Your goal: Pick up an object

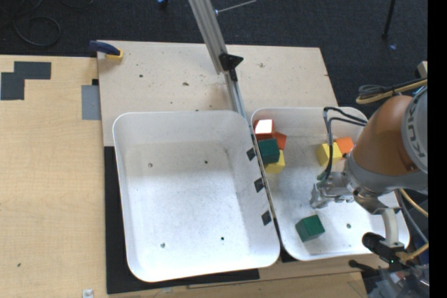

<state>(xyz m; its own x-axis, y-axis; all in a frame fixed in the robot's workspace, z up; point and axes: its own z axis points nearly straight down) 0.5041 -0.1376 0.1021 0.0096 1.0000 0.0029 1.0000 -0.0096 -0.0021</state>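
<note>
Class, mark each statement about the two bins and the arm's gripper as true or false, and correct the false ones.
1. The green block lies in the right bin. True.
2. The gripper is over the left bin. False: it is over the right bin.
3. A yellow block lies beside an orange block. True.
4. The green block is between the gripper's fingers. False: it lies apart on the bin floor.
</note>
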